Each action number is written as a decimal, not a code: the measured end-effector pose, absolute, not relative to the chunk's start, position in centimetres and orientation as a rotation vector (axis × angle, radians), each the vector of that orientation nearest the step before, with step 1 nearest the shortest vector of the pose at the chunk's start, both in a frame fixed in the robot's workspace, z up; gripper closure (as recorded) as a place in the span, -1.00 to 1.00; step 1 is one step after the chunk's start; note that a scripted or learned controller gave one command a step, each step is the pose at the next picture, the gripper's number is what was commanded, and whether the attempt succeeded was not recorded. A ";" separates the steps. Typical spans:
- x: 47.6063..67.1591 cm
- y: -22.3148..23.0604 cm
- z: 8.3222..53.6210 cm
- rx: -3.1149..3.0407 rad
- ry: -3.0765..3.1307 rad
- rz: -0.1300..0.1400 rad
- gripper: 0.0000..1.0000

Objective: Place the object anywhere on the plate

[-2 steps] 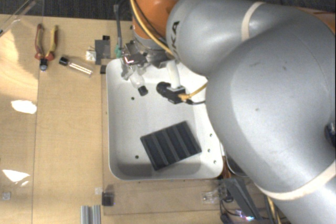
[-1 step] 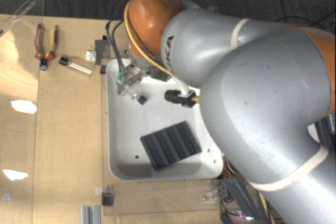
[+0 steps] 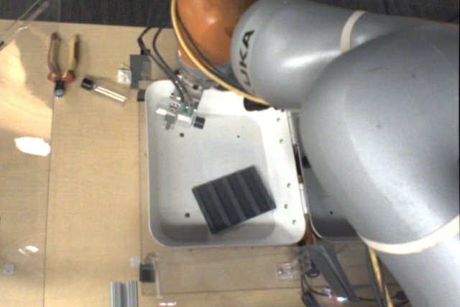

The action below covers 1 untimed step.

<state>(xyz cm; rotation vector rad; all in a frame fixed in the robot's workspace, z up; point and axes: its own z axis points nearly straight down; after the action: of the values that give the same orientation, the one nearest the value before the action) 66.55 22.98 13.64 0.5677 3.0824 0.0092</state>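
The dark grey ribbed rectangular block (image 3: pixel 233 198) is lying flat and askew on the floor of the shallow white left bin (image 3: pixel 159 223), toward its near edge, untouched. The plate cannot be made out. The gripper (image 3: pixel 180 110) is being held at the bin's far left corner, well apart from the block; the state of the jaws cannot be told. The large grey arm with orange band (image 3: pixel 302 61) is covering most of the right bin (image 3: pixel 327 228). On the wooden bench (image 3: pixel 79 190), red-handled pliers (image 3: pixel 62 61) and a small clear vial with black cap (image 3: pixel 103 88) are lying left of the bin.
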 end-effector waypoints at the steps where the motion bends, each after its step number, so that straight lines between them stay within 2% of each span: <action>1: 66.3 23.6 22.5 0.536 3.087 0.011 1.00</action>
<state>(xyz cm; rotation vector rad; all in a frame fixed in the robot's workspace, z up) 66.26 23.60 22.55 0.5364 3.0869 0.0111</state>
